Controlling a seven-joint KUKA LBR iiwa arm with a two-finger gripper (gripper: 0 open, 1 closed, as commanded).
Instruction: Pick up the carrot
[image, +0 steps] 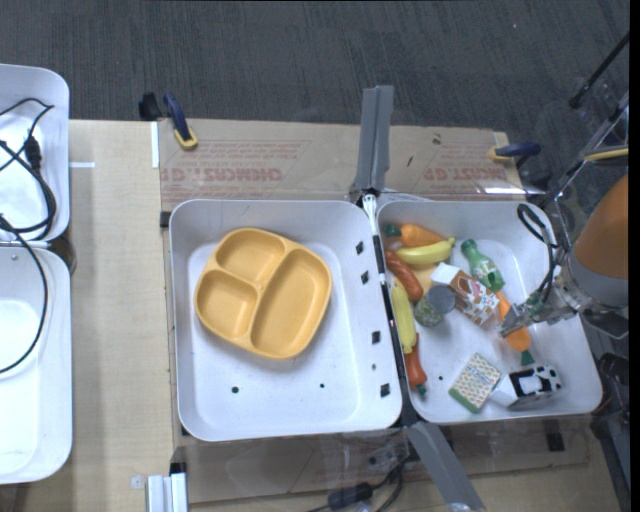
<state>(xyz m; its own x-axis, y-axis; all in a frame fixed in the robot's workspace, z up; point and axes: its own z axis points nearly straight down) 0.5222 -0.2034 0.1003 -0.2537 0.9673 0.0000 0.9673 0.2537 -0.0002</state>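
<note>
Camera view, bins: you have two shallow white bins side by side, left bin (200, 400) and right bin (580, 390).
Left bin contents: one yellow plate (263, 292) with three compartments, lying flat near the bin's middle.
Right bin contents: you can count two bananas, one (425, 252) near the far wall and one (403, 316) along the left wall; one green bottle (482, 266); one grey can (435, 305); one small printed carton (475, 297); one patterned sponge (474, 381); one black-and-white block (533, 383).
Carrot: one carrot (421, 235) lies at the far left corner of the right bin, just behind the upper banana. A second orange piece (518, 339) sits by the gripper; you cannot tell what it is.
Gripper: gripper (516, 322) is low over the right side of the right bin, well apart from the carrot. Finger state: cannot tell.
</note>
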